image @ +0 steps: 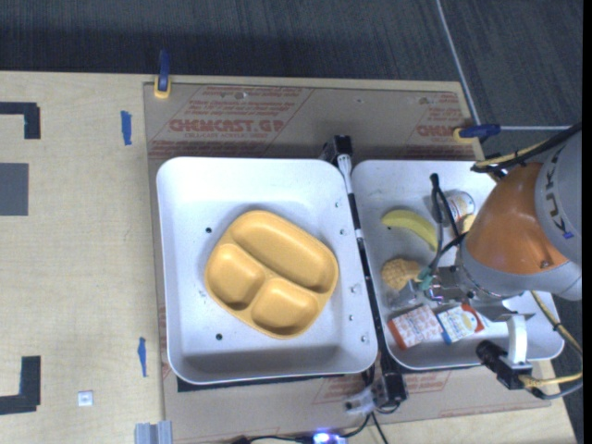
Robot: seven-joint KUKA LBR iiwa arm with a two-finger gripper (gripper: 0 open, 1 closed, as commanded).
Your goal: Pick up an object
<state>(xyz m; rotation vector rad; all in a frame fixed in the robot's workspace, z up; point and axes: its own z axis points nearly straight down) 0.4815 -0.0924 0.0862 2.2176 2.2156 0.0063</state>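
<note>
Reaching into right bin (pixel 555 345) | arm (pixel 518 234) is covering end effector (pixel 442 289), grip unclear | banana (pixel 412 225), cookie (pixel 400 272), packets (pixel 433 324) are lying beneath | advice: be descending straight onto one item, avoiding neighbours

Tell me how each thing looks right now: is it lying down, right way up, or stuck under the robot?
Yellow divided plate: right way up, lying alone in the left bin.
Banana: lying flat in the right bin, free of the arm.
Round waffle-like cookie: lying flat below the banana.
Red and white packets: lying flat, partly under the arm.
Arm: reaching low over the right bin.
</note>
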